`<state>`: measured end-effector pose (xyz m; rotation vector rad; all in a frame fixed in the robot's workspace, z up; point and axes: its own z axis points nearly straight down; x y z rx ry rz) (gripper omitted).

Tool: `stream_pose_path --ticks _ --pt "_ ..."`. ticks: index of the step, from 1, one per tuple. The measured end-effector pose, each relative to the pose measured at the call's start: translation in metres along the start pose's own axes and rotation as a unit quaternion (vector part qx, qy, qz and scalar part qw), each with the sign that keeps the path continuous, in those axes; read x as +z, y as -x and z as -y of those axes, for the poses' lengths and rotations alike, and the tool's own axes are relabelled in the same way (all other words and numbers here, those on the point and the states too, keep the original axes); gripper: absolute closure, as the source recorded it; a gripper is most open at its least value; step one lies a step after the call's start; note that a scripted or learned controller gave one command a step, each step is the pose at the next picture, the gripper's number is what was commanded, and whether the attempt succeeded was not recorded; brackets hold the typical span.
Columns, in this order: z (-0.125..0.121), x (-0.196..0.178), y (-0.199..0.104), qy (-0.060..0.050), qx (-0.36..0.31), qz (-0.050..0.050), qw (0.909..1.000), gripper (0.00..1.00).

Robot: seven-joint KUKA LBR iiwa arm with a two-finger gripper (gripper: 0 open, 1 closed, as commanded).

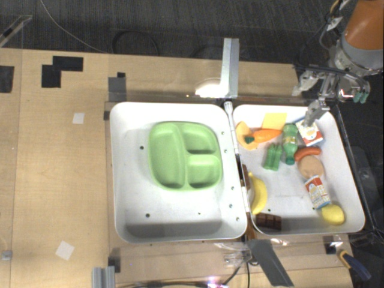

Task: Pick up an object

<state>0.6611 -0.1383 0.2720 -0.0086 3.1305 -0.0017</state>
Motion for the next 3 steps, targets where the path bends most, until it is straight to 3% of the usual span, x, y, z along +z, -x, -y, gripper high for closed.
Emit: stream_pose_path --ticks 1,2,3 --pt "0.015 0.159 0.005 0.002 -0.043 -0.007 0.9991 0.0" --pt "0.01 0.183 -0.042 0.0 0.0 0.001 1.0 0.0" --pt "-0.046 0.182 -0.06 0.001 0.029 0.001 0.9996 0.0"
